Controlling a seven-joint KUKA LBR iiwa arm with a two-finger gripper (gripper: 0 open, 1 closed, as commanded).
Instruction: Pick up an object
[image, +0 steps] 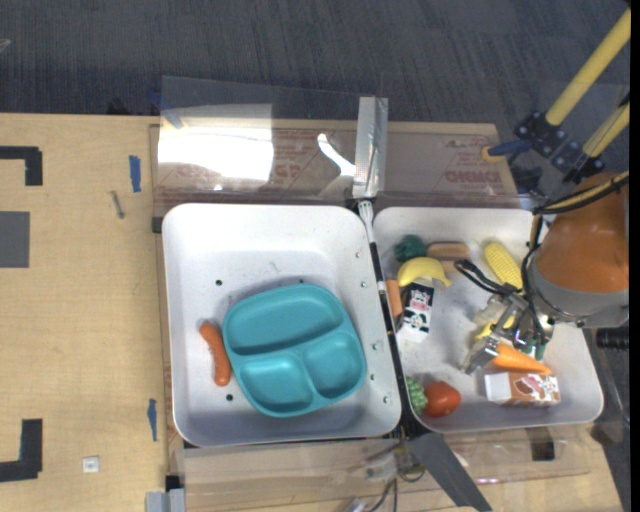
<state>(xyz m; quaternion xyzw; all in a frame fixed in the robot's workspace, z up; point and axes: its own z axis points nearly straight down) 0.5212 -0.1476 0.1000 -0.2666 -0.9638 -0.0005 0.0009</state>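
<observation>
My gripper (497, 340) hangs low over the right bin (585, 405), reaching in from the right below the orange band of the arm (585, 255). An orange toy carrot (522, 360) lies just right of the gripper tip, touching or nearly touching it. Below the carrot lies an orange juice box (522, 388). A yellow corn cob (502, 263) sits above the gripper, and a yellow banana (423, 270) and a black-and-white carton (417, 308) lie to its left. A red tomato (441, 398) rests at the bin's near left corner.
The left bin (190, 250) holds a teal divided plate (293, 347) with an orange sausage (216, 352) beside its left edge. A green broccoli (408, 247) and a hot dog (447, 250) lie at the back of the right bin. A metal divider (369, 150) stands behind the bins.
</observation>
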